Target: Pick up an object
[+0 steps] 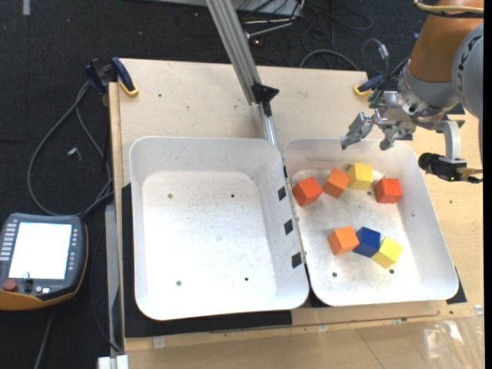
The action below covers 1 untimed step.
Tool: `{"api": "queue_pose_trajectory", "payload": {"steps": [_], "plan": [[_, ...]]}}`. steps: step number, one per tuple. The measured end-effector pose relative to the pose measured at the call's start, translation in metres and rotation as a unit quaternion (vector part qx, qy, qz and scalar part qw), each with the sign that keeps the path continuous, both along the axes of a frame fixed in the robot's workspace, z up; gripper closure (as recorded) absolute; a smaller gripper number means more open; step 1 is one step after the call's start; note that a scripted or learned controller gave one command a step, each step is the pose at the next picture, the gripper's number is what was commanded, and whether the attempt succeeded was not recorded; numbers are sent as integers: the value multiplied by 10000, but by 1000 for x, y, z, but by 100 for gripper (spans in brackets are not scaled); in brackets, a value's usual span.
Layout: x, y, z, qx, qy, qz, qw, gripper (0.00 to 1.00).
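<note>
**K:** Bins, left to right?

**M:** Left bin (204, 221) bare white. Right bin (430, 279) has seven blocks: orange block (307, 191), orange (336, 182), yellow (360, 176), red (388, 190) in a row; orange (343, 239), blue (368, 241), yellow (388, 251) nearer us.

**K:** Gripper?

**M:** Gripper (374, 135) hangs over the right bin's far edge, fingers spread wide, nothing between them.

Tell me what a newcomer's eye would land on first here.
The bright blocks in the right bin: a row of orange, orange, yellow and red, then an orange, blue and yellow cluster nearer the camera. Above the row hangs the open gripper, holding nothing.
</note>
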State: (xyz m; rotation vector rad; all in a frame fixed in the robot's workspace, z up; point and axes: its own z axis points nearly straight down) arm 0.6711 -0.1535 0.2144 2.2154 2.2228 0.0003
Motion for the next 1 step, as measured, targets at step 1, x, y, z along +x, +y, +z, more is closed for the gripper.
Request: {"api": "queue_pose_trajectory", "payload": {"steps": [1], "plan": [[9,-37,-105,10,42,-31,10000,0]]}}
